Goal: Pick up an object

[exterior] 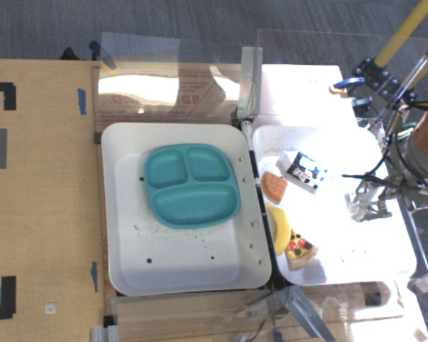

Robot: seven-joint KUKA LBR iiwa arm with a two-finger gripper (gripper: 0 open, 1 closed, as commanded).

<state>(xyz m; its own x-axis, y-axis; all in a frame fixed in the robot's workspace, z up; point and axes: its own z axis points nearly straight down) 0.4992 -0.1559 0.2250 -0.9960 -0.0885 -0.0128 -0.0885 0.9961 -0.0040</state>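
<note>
White plastic is most of what I see: two shallow bins side by side. The left bin (121, 262) carries a teal divided plate (192, 185) a little above its middle, toward 12 o'clock. The right bin (342, 262) is very bright from overexposure, and all the small objects sit along its left wall, at about 9 o'clock of that bin.

I judge the task is not yet done. The gripper (367, 205) hangs at about 3 o'clock of the right bin, well apart from the objects, and I see nothing between its fingers. Whether they are spread or pressed together I cannot tell, the glare hides it.

The candidates, from largest: a black-and-white printed box (304, 171), tilted, toward 11 o'clock; a yellow banana (279, 229) lying along the wall; an orange ridged piece (274, 187) just above it; and a small pizza-slice toy (298, 249) toward 7 o'clock, touching or almost touching the banana. The approach, the closing and the lift all remain.
</note>
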